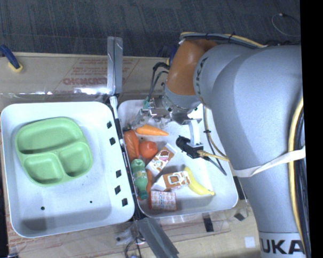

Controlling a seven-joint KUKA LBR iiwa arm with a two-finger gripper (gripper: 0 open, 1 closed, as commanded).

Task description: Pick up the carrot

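Small orange tapered carrot [151, 131] lying crosswise in the far half of the right shallow white plastic bin [224, 199], directly under the two-finger metal gripper [160, 113], touching or nearly so. Just nearer than the carrot, a round red tomato [148, 149]; farther nearer still, a yellow banana [198, 186]. Left of the carrot, in the other white bin [58, 210], a light green divided plate [53, 150]. Cannot tell how the claw stands, open or clamped.
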